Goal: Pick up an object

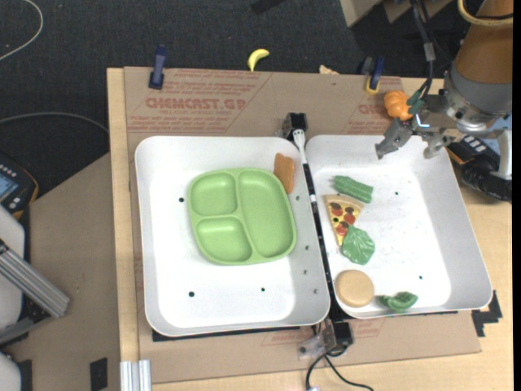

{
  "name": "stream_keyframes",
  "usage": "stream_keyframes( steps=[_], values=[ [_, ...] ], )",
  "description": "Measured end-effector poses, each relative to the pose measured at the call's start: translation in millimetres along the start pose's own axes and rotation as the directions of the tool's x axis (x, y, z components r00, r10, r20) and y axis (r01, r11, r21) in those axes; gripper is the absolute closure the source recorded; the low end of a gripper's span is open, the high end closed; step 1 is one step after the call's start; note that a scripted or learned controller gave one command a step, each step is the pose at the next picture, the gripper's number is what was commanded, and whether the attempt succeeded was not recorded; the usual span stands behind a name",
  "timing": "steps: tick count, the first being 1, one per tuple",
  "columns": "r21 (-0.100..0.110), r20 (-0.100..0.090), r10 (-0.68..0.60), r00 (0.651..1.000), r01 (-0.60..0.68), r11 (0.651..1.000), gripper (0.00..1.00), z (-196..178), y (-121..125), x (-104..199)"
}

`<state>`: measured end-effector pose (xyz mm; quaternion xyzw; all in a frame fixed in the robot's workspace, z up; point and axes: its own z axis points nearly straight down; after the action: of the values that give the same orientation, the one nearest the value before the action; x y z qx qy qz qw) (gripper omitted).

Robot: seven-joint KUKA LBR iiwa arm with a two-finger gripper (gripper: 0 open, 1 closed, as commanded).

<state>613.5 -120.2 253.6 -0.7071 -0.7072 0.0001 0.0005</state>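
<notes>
Gripper (413, 142) over far edge of right bin (456, 243), fingers spread, nothing between them. Pizza (343, 214), green leaf (358, 245), bun (355, 287) along bin's left side; green tray (242, 216) in left bin (163, 243)

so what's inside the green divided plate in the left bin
Nothing shows in the green plate: all three compartments look bare. A brown food piece lies just off its upper right rim. What's beneath the plate is covered.
</notes>
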Motion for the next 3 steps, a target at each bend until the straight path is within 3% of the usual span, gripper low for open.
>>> stream_keyframes(
  steps=[1,2,3],
  values=[
    [0.005,-0.005,0.003,1.0,-0.003,1.0,0.0,175,-59,23],
    [-0.007,-0.011,0.005,1.0,-0.005,1.0,0.0,165,-102,-104],
    [-0.007,0.004,0.002,1.0,-0.002,1.0,0.0,75,-125,-105]
  ],
)
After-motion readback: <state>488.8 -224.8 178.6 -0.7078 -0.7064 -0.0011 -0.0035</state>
